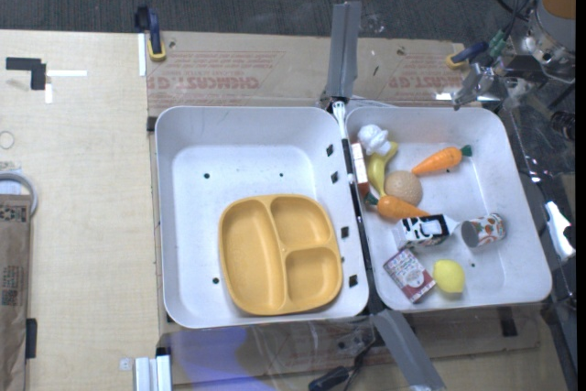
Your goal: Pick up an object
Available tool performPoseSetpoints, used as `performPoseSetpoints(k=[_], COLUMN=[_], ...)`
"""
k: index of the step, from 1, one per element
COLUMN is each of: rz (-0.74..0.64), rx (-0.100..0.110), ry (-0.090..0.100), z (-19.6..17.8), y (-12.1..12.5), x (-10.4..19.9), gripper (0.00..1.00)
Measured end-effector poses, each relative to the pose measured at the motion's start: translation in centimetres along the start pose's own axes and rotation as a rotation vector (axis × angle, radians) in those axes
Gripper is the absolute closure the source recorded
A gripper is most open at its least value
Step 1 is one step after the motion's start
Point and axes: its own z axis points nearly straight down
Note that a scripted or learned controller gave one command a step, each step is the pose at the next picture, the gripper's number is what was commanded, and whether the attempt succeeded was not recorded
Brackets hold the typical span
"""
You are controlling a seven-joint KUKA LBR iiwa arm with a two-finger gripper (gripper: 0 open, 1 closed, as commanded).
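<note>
1. The grey arm with its orange band comes in at the upper right, and its hand (476, 87) hangs just above the far rim of the right-hand shallow white plastic bin (522, 224), near that bin's far right corner. Nothing sits between its fingers that I can see (the whole hand is a dark tangle from here), and I cannot tell whether they stand apart or together.
2. Inside that right bin, an orange plastic carrot with a green tip (438, 161) lies slantwise in the far half.
3. Left of that carrot, against the bin's left wall, a small white toy figure (372, 137) sits on top of a yellow plastic banana (381, 168).
4. A tan, egg-shaped ball (403, 187) touches the banana, and a second orange carrot (399, 209) lies just in front of the ball.
5. Nearer the front of that bin: a black-and-white carton (427, 229), a small printed can lying on its side (483, 231), a yellow lemon (449, 276) and a red-and-white packet (408, 275).
6. The left white bin (179, 197) holds a yellow three-compartment plastic plate (279, 254).
7. Both bins rest on the pale wooden tabletop (82, 197).
</note>
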Motion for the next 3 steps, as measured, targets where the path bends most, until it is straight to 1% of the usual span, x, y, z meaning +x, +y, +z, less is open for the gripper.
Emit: performPoseSetpoints(k=[1, 2, 3], rz=[-0.090, -0.169, -0.203], rx=[-0.002, 0.010, -0.002], ry=[-0.002, 0.017, 0.000], z=[-1.0, 17.7, 12.4], y=[1.0, 0.9, -3.8], x=[-2.0, -4.2, 4.5], gripper=[0.00, 0.00, 0.00])
